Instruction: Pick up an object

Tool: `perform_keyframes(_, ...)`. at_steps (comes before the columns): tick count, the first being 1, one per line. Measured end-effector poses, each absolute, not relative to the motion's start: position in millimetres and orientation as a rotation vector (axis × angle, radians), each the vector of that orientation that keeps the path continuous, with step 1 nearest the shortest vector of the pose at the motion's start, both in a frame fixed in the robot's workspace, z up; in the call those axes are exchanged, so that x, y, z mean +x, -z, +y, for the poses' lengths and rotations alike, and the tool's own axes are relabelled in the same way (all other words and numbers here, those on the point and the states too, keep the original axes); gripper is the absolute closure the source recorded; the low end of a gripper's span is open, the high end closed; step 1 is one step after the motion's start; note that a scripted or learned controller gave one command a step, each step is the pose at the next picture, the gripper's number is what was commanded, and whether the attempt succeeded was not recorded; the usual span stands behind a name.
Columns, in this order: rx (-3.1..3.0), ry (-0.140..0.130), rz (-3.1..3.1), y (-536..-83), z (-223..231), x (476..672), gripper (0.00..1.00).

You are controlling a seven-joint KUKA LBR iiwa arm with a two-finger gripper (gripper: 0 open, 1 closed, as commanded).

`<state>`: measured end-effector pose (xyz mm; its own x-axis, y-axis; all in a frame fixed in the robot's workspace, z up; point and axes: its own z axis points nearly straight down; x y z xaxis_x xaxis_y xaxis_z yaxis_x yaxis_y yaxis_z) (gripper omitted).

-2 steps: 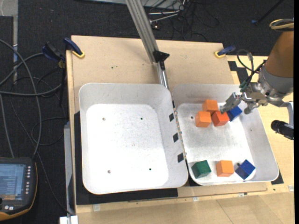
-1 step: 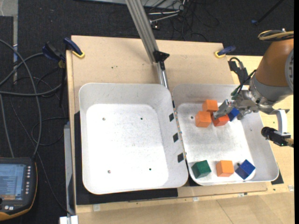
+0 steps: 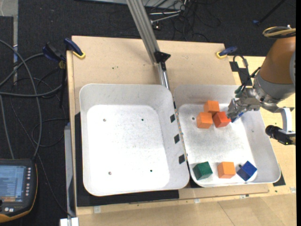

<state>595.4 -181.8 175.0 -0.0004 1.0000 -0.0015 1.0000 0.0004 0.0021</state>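
Right, from my seat I see the gripper (image 3: 233, 112) down in the right bin (image 3: 263, 142), right at the right-hand edge of a red block (image 3: 221, 119), but I cannot tell how it is set, since the wrist and its cabling cover that spot. The red block sits in a tight cluster of 3, touching an orange block (image 3: 204, 120) on its left and another orange block (image 3: 211, 106) just behind it. I judge these to be small rigid cubes, light, hard-faced and not fragile, likely a bit slick on painted faces, so a firm pinch across 2 opposite flat sides should hold. The crowding is my worry: the left face is blocked. Nearer the front rim a green block (image 3: 202, 170), a third orange block (image 3: 226, 169) and a blue block (image 3: 247, 170) stand apart
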Motion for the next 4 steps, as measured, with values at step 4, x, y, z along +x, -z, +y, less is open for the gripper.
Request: perform_keyframes(4, 2.216, 0.001, 2.232, -261, -79, 565.8, 1.0)
